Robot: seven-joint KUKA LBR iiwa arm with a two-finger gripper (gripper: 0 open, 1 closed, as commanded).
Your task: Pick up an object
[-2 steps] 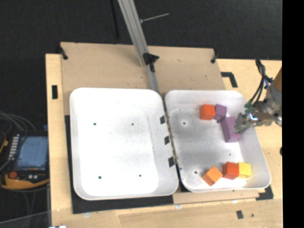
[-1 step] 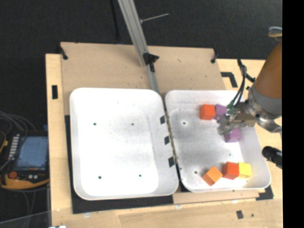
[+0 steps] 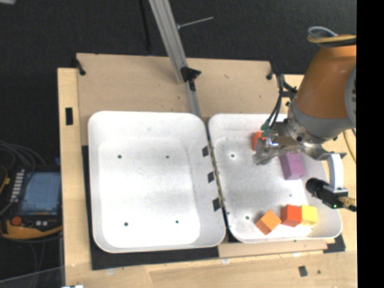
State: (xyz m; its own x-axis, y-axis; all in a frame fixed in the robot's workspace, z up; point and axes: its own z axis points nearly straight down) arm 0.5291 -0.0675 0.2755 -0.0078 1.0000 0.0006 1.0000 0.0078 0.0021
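Note:
My gripper (image 3: 264, 153) hangs over the upper middle of the right bin (image 3: 240, 191), under the orange-banded wrist. A small orange-red block (image 3: 257, 140) lies just left of the gripper body, partly hidden by it. A purple block (image 3: 293, 165) rests to the gripper's right. Near the bin's front edge sit an orange block (image 3: 269, 221), a red block (image 3: 291, 215) and a yellow block (image 3: 309, 214) in a row. The fingers blur into the bin floor.
The left bin (image 3: 150, 179) lies beside the right one, joined by black clips (image 3: 211, 176). A slanted metal pole (image 3: 171, 35) rises behind the bins. A black fitting (image 3: 321, 191) on the arm overhangs the right bin's right side.

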